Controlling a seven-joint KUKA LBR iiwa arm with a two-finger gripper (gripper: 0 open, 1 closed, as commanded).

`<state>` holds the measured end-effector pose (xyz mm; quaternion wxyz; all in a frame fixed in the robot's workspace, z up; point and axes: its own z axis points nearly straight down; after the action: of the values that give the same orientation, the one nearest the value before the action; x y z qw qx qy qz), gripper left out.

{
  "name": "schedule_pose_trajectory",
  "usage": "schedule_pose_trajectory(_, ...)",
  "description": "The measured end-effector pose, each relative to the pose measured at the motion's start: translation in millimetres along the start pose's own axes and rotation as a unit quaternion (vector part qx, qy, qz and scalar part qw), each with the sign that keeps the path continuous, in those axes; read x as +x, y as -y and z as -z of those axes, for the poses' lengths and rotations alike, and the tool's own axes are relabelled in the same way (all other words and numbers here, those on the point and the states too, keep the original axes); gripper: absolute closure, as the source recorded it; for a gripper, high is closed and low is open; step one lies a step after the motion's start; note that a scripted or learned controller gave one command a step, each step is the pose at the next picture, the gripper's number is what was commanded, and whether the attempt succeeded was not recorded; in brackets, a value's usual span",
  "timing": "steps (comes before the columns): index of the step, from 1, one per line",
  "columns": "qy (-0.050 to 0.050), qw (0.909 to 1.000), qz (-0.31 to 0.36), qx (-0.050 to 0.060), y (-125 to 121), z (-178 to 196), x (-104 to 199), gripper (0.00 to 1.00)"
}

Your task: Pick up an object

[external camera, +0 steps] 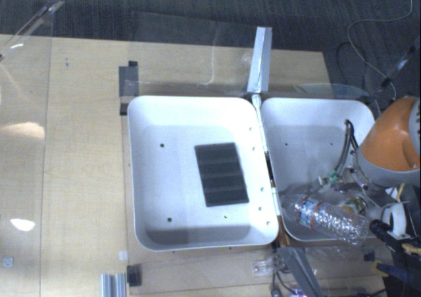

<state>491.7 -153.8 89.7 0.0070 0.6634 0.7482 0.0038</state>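
A black ridged rectangular pad (pixel 222 173) lies flat in the middle of the left bin (pixel 151 158). A crumpled clear plastic bottle (pixel 329 219) lies on its side along the near wall of the right bin (pixel 296 138). The arm's orange band (pixel 391 141) hangs over the right bin's right side. Below it, the gripper (pixel 343 187) sits among cables just above the bottle's right half. Whether it touches the bottle cannot be made out.
A grey metal post (pixel 260 59) stands behind the seam between the bins. Clear plastic panels rise at the back and far left of the wooden bench (pixel 66 158). Cables and dark hardware crowd the near right corner (pixel 388 250).
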Motion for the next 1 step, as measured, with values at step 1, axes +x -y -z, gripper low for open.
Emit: schedule_pose_trajectory(1, -0.002, 0.9939, -0.11, 0.006, 9.6, 10.2, -50.7, 0.0)
